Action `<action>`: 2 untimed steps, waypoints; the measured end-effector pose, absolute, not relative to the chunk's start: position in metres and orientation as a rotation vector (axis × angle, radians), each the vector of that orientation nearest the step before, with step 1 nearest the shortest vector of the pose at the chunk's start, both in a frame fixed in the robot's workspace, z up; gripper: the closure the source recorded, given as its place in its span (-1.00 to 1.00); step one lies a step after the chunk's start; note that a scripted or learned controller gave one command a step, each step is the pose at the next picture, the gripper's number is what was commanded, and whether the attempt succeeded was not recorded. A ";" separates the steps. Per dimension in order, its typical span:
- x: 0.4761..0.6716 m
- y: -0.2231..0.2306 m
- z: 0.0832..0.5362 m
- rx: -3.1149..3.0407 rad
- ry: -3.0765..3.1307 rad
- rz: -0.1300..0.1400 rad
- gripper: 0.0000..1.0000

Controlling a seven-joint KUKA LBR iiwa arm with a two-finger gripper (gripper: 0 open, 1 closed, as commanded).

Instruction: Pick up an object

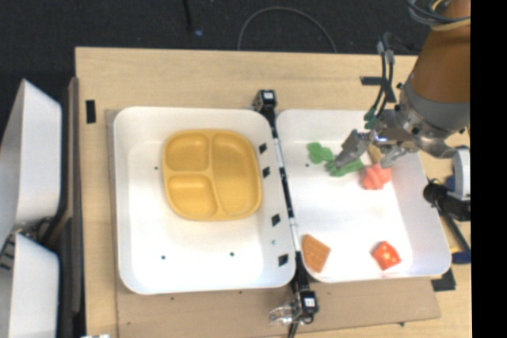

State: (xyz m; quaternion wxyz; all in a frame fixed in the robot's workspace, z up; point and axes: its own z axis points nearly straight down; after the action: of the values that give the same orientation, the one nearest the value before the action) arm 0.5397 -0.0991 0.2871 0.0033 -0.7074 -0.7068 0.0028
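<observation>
Jaws: I cannot tell how they are set. Gripper (355, 154) hangs low in the right bin (412, 249), over the green toy (320, 153), with the pink toy (375, 177) just beside. Best to drop straight down on one toy, then close.

Divided plate (212, 174) in left bin (135, 249); right bin (420, 249) holds perhaps four small objects.

no text, label, brand, number or sign can be read anywhere.
</observation>
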 end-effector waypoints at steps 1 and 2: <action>0.541 -0.099 0.292 -2.221 -2.225 -0.002 -1.00; 0.545 -0.105 0.231 -2.221 -2.218 0.006 -1.00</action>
State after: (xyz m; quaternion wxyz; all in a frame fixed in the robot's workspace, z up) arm 0.5453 -0.1051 0.2311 0.0013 -0.7076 -0.7066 0.0021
